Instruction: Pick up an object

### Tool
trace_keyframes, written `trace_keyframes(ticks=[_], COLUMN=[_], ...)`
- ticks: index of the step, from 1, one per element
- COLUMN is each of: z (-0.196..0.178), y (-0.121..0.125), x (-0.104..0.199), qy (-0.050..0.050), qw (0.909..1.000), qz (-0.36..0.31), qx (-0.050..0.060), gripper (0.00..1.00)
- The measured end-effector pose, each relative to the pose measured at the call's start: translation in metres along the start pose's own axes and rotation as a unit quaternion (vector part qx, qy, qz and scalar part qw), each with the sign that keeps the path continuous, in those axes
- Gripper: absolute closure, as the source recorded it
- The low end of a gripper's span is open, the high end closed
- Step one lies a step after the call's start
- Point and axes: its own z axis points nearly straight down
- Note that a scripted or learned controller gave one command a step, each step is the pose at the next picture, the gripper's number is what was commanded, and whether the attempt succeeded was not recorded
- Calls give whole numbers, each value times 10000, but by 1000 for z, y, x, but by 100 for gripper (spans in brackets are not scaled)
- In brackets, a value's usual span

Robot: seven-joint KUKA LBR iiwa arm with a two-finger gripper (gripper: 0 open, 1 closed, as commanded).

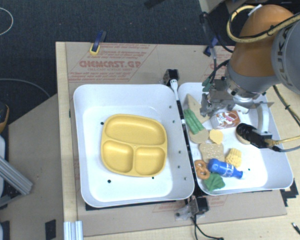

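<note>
We saw the gripper (210, 105) low over the far end of the right bin (276, 170), and we could not tell whether it was wide or narrow. Just beside it lay a pale wedge (192, 103) and a red-and-white packet (226, 119). A green pod (193, 121) lay along that bin's left wall. Nearer the front sat a yellow disc (216, 136), a cracker (210, 150), a corn cob (233, 157), a pretzel (201, 169), a blue bottle (225, 169) and a green leaf (214, 183). The left bin (86, 134) held a yellow divided plate (134, 145).
</note>
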Motion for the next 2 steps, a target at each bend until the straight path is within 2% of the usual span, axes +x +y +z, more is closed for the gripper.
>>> trace_keyframes(ticks=[1,2], z=[14,-5], y=[-4,-3], x=[0,3], qy=[-9,-14], qw=[10000,10000], qz=[19,12], qx=[3,-41], gripper=[100,100])
